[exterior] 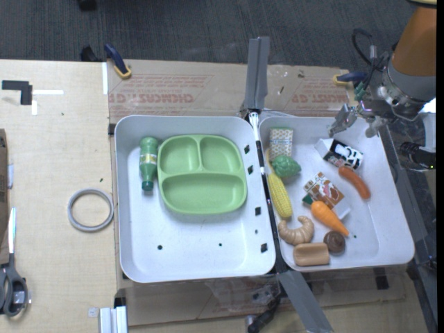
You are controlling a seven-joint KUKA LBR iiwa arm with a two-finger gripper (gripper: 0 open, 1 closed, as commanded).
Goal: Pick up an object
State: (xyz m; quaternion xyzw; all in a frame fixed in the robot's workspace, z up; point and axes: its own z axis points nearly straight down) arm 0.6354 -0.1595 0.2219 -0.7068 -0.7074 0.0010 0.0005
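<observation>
From the overhead camera you have two white bins side by side. The left bin (139,241) holds a green divided plate (202,173) with three compartments, and a green bottle (148,161) lying just beside the plate's left edge.

The right bin (388,245) carries the candidates for picking. Down its left side you see a patterned cup (281,143), a green leafy vegetable (286,166), a corn cob (279,193), a croissant (296,230) and a bread roll (311,254). Further right lie a black-and-white carton (343,154), a red sausage (355,182), a small printed packet (324,190), a carrot (327,216) and a brown round piece (335,241).

The gripper (355,115) hangs over the right bin's far rim, above the carton, fingers spread and nothing between them.

The cardboard sheet (166,92) behind the bins bears red print, upside down and too faint for you to read. The packet's print is too small to make out.

On the bench to the left rest a tape ring (90,209) and scissors (12,286).
</observation>
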